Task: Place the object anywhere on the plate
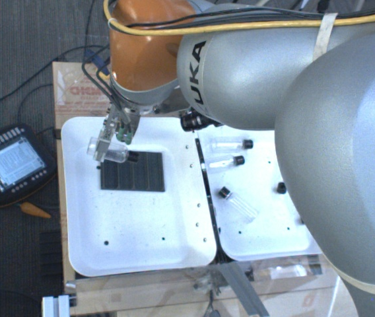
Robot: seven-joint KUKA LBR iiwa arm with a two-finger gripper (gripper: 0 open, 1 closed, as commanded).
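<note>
A dark ribbed rectangular plate (135, 174) lies in the left white bin (88, 236). My gripper (110, 144) hangs below the orange wrist band, over the plate's upper left corner. It is shut on a clear vial (116, 153) with a black cap, held crosswise between the fingers. The cap end points right, just above the plate's top edge. I cannot tell whether the vial touches the plate.
The right bin (267, 243) holds several clear vials with black caps, such as two (230, 144) near its top and one (237, 203) at its middle. The large grey arm covers the right side. A teach pendant (9, 164) lies on the floor at left.
</note>
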